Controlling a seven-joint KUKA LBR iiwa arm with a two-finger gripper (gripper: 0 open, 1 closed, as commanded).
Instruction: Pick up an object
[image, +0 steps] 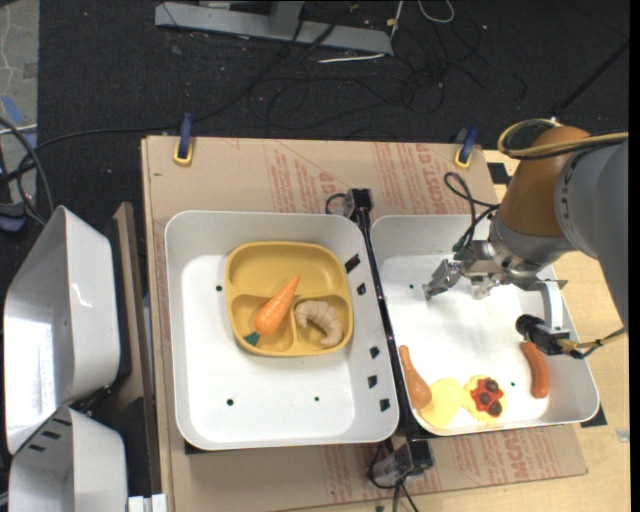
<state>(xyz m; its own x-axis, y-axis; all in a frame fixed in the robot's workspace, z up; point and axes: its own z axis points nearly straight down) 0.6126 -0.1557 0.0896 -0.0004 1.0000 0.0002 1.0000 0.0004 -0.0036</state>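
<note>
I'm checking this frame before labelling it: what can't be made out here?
- Gripper, camera view: small and seen from above; finger state unreadable.
- Right bin: part of its floor hidden under the arm.
- Yellow plate: small green item beside the carrot, too small to identify.

The arm (575, 195) enters from the right side of the view, its grey body leading into the orange band (535, 190) above the wrist. The wrist bends down and to the left. The gripper (462, 280) hangs at the end, its metal parts pointing left and slightly downward.
</note>
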